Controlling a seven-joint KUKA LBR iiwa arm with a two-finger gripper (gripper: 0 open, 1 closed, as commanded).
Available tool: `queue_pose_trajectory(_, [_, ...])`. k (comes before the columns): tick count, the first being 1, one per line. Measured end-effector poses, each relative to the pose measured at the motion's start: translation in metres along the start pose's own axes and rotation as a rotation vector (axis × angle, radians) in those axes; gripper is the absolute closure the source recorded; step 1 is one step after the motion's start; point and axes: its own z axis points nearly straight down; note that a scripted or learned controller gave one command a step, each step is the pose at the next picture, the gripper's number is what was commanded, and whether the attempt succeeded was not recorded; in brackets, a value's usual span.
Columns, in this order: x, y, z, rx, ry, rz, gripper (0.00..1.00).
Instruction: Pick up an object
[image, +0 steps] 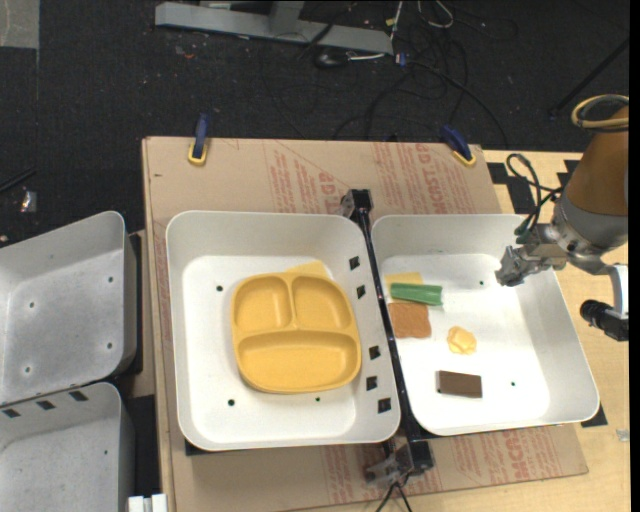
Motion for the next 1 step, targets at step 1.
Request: queue_pose_trajectory(1, [0.0048, 0.0027, -0.0632, -0.001, 0.000, -0.002, 1.00])
